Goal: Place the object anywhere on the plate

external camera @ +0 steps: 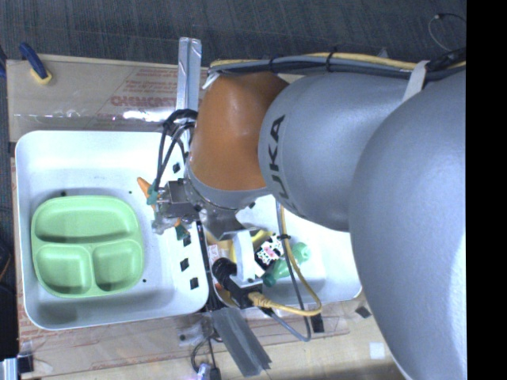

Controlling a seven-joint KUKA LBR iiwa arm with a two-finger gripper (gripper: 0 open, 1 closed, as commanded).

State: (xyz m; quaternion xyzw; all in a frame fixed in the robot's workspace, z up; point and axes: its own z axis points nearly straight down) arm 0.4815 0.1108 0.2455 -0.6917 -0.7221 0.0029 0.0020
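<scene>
Apparently tool [166, 208] beside green plate [87, 245]; opening, grasp unclear.

Green plate [87, 246] in left bin [32, 153], arm [333, 157] overhead

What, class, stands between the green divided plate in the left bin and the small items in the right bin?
Between the green plate and the small items rise the two bins' adjoining walls. The arm hangs above that divide, its claw near the left bin's right side. Bare bin floor lies beside the plate.
</scene>
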